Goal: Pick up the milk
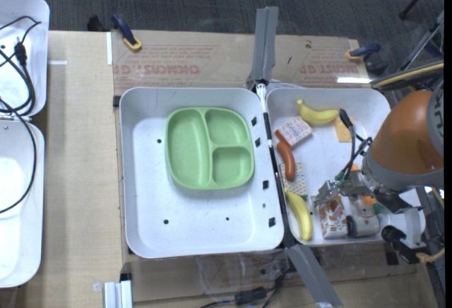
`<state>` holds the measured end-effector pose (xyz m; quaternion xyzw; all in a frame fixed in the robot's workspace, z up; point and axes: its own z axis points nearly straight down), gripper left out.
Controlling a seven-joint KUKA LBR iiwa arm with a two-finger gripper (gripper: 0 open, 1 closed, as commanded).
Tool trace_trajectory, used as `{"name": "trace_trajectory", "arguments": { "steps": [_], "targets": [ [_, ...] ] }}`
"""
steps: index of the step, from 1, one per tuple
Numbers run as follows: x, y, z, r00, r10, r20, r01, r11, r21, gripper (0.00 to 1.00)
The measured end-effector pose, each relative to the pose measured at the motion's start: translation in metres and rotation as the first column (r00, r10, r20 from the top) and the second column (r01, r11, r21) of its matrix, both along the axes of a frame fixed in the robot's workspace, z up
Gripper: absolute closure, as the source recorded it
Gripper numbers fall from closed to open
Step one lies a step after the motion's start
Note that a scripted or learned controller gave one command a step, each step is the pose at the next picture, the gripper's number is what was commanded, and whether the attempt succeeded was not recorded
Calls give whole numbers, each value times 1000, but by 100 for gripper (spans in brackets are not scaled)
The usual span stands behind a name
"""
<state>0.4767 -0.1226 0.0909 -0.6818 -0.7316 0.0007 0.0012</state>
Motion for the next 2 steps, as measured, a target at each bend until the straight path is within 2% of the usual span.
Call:
{"name": "trace_trajectory", "arguments": {
  "steps": [1,2],
  "targets": [
    [0,0,9,1000,-3,0,3,1000,0,100],
    [1,73,100,994,112,1,-112,994,-1,100]
  ]
}}
